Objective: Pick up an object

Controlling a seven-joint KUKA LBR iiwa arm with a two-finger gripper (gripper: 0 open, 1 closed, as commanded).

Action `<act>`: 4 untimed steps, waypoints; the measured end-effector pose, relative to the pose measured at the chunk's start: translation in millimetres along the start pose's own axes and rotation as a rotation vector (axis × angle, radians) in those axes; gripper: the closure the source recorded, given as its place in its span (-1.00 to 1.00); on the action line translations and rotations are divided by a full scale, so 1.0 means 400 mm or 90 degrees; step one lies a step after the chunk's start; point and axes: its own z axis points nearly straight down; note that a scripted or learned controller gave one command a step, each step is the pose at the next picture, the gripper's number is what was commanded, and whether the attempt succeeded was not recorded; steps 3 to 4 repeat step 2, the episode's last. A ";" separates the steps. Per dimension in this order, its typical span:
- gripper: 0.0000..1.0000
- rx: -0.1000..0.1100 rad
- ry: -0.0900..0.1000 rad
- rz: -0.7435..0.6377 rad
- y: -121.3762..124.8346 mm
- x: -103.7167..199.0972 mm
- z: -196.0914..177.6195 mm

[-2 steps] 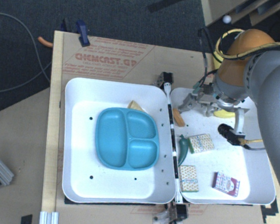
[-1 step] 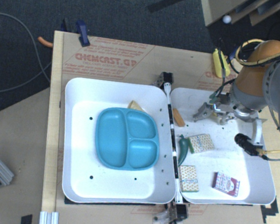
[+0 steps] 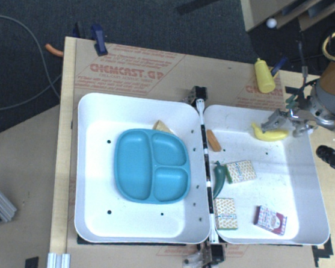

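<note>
Yellow banana (image 3: 269, 134) lies at the right bin's (image 3: 305, 196) far wall, just under my claw (image 3: 281, 121); whether that claw is spread, I cannot tell. Curved skin could slip sideways against the wall.

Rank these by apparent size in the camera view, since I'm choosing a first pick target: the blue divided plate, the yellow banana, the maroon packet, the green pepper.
1. blue divided plate, by far the largest.
2. yellow banana.
3. maroon packet and green pepper: too alike to rank; the pepper lies partly against the bin wall.
</note>
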 end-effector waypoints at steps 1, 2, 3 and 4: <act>-1.00 0.010 0.004 0.000 -0.020 0.151 0.119; 1.00 0.014 0.002 0.001 -0.023 0.147 0.095; 1.00 0.014 0.002 0.001 -0.023 0.147 0.095; 1.00 0.014 0.002 0.001 -0.023 0.147 0.095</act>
